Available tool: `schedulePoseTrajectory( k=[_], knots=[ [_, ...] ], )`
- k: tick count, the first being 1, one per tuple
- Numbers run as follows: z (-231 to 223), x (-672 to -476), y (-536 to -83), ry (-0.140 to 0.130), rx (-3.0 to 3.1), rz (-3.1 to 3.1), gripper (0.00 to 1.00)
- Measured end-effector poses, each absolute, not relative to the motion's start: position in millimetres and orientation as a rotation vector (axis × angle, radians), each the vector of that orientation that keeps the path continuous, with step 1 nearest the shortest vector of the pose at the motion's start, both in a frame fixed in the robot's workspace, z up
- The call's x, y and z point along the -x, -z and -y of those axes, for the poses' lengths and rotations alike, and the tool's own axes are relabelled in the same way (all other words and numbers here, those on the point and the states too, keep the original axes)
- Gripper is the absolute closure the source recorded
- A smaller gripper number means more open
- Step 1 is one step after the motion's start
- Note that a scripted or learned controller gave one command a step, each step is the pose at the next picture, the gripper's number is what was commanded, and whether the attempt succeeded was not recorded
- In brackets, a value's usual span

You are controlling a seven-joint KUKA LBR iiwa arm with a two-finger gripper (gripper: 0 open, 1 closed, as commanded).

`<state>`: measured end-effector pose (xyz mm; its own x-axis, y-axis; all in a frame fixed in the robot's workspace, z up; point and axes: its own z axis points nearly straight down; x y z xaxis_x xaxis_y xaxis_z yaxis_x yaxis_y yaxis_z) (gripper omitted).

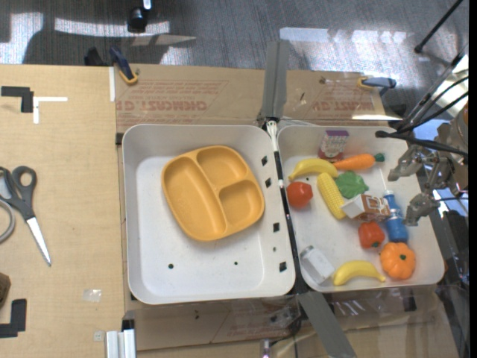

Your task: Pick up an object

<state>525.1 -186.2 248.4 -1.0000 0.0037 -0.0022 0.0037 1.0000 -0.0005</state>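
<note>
wooden bench (59, 200), scissors (28, 207), grey carpet (223, 13)

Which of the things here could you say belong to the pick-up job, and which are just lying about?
Job:
gripper
right bin
carrot
corn cob
two bananas
tomato
pumpkin

Lying about:
orange divided plate in left bin
scissors

The arm (463, 144) behind the gripper (414, 187) is cut off by the right edge. The blue bottle (394, 226) just beside the gripper is partly hidden by a small carton (367, 206); its label is too small to read.
</note>
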Motion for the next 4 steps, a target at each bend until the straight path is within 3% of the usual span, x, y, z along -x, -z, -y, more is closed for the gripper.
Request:
schedulePoseTrajectory(
  k=[1,2,3,4],
  knots=[
    [137,-547.4,-143,0.0,-0.169,-3.135,0.0],
    [173,-496.4,-96,0.0,-0.124,-3.13,0.0],
    [110,-560.6,-92,-0.001,-0.097,-3.137,0.0],
    [92,-619.6,-94,0.001,-0.262,-3.124,0.0]
  ],
)
